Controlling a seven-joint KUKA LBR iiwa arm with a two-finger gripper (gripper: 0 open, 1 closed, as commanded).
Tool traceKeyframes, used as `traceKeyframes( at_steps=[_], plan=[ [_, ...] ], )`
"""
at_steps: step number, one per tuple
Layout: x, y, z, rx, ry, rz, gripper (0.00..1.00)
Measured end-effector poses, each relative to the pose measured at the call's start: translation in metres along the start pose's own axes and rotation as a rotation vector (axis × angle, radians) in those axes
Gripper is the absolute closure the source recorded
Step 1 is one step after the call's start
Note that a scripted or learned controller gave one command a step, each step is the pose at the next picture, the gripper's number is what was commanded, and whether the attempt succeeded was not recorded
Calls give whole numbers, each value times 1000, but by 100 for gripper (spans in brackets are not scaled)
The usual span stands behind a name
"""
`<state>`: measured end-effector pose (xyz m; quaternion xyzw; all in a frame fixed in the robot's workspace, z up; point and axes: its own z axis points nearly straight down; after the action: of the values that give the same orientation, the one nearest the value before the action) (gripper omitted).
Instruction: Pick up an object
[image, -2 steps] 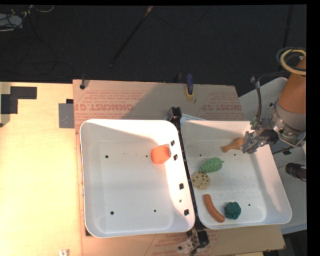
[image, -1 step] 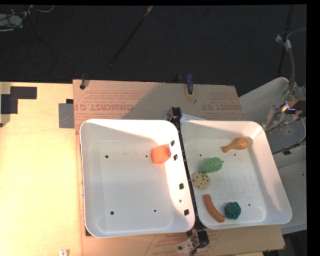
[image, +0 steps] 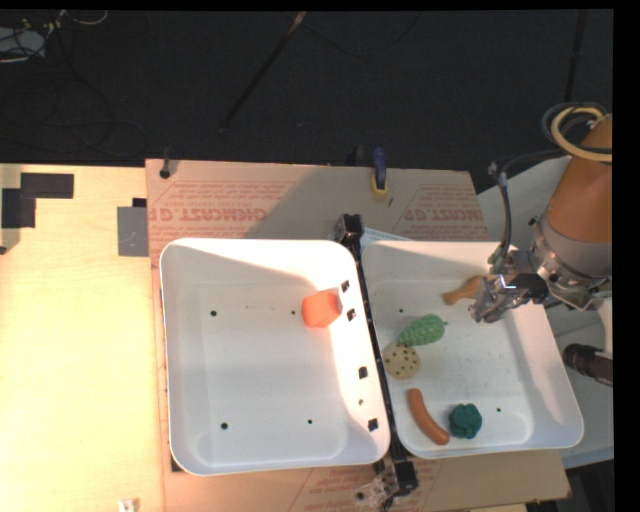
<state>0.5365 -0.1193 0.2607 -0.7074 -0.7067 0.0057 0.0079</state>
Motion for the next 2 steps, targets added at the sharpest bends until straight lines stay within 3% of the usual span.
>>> traceKeyframes(
  at_steps=[1,2],
  plan=[
    [-2,2,-19,-14,-2,1,100],
    [-48,-57,50,-8,-2,6,100]
  ],
)
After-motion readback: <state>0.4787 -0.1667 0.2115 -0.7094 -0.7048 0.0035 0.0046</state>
